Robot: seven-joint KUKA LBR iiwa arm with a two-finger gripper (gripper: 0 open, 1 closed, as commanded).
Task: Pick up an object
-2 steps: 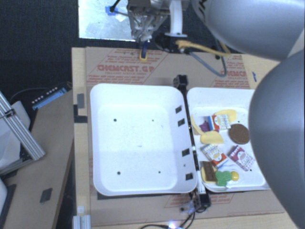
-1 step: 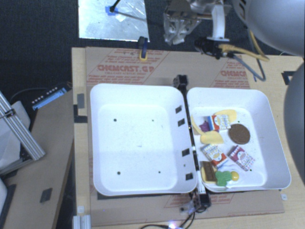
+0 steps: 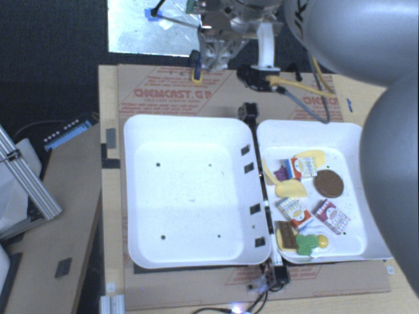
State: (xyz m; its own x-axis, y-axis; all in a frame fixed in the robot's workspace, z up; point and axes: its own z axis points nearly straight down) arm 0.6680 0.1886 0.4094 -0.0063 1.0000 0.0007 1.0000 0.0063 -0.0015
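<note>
Green toy [image 3: 306,243] sits nearest, in the right bin [image 3: 350,136] among the packets. Gripper [image 3: 214,59] hangs far back, empty; its spread I cannot tell. Best descend squarely over one isolated piece.

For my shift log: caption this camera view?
Grey arm's claw hangs beyond two shallow white bins; small packets and a round brown disc lie in the right bin.

You look down from one fixed camera above the bench [image 3: 78,195], tilted toward 12 o'clock. Both bins [image 3: 190,195] sit mid-distance, low in frame; the arm [image 3: 366,51] looms near the lens from 2 o'clock.
</note>
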